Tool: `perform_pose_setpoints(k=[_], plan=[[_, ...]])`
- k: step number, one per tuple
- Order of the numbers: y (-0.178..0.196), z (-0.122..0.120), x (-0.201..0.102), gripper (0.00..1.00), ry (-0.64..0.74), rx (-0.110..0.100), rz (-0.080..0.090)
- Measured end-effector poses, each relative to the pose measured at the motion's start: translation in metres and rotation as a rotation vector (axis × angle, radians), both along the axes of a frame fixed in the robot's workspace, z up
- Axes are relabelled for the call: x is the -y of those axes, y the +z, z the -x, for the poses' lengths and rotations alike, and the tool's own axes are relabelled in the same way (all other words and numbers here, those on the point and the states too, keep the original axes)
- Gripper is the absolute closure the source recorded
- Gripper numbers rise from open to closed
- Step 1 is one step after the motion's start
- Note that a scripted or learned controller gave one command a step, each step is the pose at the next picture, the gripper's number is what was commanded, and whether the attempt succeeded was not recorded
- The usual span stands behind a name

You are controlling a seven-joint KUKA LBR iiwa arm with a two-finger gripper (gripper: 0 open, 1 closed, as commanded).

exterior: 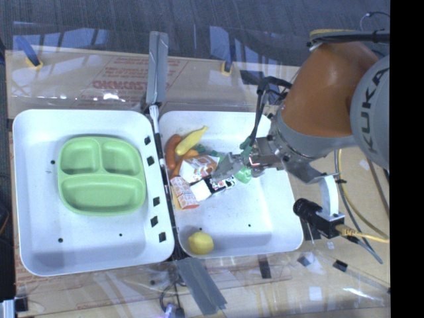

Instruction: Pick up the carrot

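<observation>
Pincer (228, 166) low beside carrot (172, 151)

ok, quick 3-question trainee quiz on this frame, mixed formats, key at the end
1. True or false: the green divided plate sits in the same bin as the carrot.
2. Multiple choice: which item lies alone near the front edge of the right bin?
A. the banana
B. the lemon
C. the carrot
3. Fill in: the carrot lies against the right bin's ____ wall, next to the divider between the bins.

Key:
1. False. The plate is in the left bin; the carrot is in the right one.
2. B.
3. Left. The tool is over the packets in the middle of the pile, to the right of the carrot.
</observation>
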State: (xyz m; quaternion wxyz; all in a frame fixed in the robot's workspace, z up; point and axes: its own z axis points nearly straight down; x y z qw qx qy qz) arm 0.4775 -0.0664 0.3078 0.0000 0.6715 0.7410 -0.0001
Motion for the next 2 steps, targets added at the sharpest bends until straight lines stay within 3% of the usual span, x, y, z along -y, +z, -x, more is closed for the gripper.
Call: perform_pose_setpoints(k=[1,2], plan=[[0.063,0.001,-0.122,0.0,0.026,0.0,0.0],[0.133,0.001,-0.139,0.0,0.129,0.0,0.0]])
